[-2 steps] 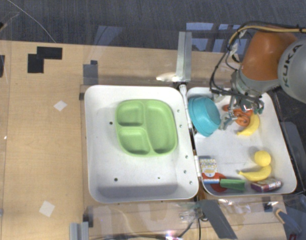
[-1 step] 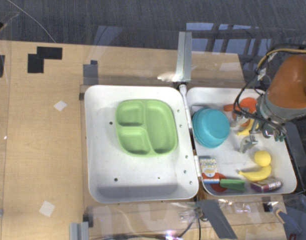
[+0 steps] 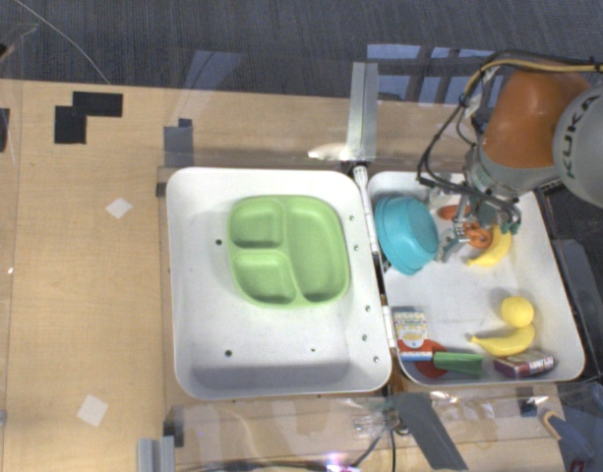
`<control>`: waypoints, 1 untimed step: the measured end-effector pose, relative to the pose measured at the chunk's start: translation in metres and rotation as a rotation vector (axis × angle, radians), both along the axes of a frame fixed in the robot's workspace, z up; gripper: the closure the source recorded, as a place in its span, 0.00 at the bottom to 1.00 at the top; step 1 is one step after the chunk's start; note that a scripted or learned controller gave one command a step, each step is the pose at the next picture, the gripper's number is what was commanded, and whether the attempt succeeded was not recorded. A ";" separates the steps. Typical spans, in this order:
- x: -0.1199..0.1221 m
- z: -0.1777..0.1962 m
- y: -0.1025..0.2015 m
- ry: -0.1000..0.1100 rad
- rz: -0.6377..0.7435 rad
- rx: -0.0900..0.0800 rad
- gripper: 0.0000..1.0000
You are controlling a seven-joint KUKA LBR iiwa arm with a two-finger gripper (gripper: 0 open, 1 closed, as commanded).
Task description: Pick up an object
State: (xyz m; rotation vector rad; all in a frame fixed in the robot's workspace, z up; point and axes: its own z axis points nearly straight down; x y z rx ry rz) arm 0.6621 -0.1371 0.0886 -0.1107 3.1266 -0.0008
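I'm looking down on a robotics lab bench, not anyone's kitchen — a plywood counter (image 3: 75,293) marked with black tape squares (image 3: 85,116), two shallow white bins (image 3: 198,362) bolted side by side with metal brackets (image 3: 364,106), and loose cables (image 3: 444,136) trailing off the grey-and-orange arm (image 3: 532,116). The toy food (image 3: 508,340) and green divided tray (image 3: 286,249) read as test props — dark carpet (image 3: 232,28) lies beyond.

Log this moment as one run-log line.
arm: over right bin | pincer: low at far end, beside blue bowl and banana | grasp: unconfirmed | left bin: green divided tray
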 end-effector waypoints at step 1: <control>0.008 0.000 0.019 0.009 0.019 -0.005 0.00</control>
